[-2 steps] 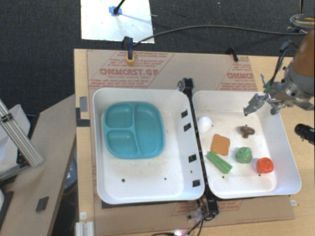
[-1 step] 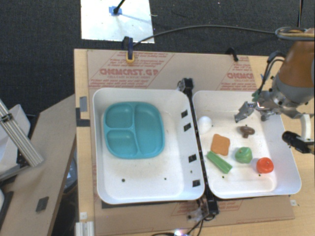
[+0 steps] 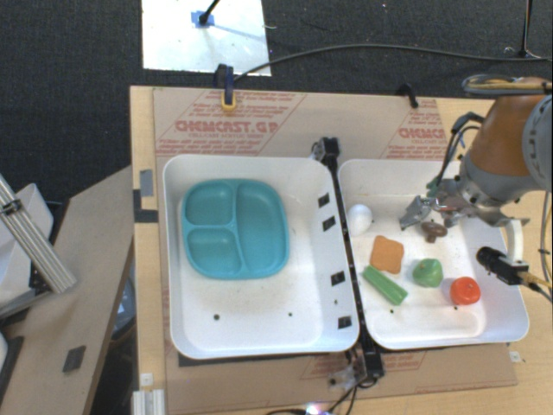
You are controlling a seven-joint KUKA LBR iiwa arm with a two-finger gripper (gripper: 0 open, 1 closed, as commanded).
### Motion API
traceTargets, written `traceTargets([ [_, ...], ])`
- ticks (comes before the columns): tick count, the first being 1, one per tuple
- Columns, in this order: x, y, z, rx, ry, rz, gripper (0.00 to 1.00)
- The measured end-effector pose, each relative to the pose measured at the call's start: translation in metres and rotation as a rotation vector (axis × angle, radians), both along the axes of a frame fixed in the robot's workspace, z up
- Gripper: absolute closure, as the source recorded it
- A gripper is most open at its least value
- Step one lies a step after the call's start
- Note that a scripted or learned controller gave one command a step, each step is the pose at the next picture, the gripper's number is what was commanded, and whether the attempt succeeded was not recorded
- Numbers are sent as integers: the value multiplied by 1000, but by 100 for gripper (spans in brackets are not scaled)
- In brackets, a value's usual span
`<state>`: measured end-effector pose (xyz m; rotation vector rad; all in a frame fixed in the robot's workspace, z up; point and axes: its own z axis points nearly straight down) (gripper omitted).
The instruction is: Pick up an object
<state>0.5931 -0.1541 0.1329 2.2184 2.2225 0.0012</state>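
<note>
Right now your gripper (image 3: 425, 215) sits low over the far part of the right bin (image 3: 510, 322), reached in from the right, with the orange-banded wrist just behind it. How wide it stands you cannot tell from this slant; the metal parts run together and nothing shows clearly between them. A small brown object (image 3: 435, 229) lies just at its near side, touching or almost touching the tips, so count it as not yet picked up.

Working outward, an orange block (image 3: 387, 253) lies nearer and to the left, with a green stick (image 3: 384, 284) nearer still. A green rounded piece (image 3: 427, 272) sits near the middle of the bin, and a red ball-like piece (image 3: 465, 291) lies to its right. A white ball (image 3: 359, 218) rests by the bin's left wall. The left bin (image 3: 199, 335) holds a teal divided plate (image 3: 235, 229), well apart from the arm.

You appear to be at the reach-and-close step. The next move likely calls for settling squarely over the brown object, closing, then lifting straight up to check it comes along.
</note>
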Motion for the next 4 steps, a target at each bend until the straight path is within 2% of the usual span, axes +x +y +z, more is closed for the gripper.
traceTargets([
  [1,1,0,-50,0,1,0,0],
  [2,2,0,-37,0,-2,0,100],
  [4,4,11,79,0,-2,4,100],
])
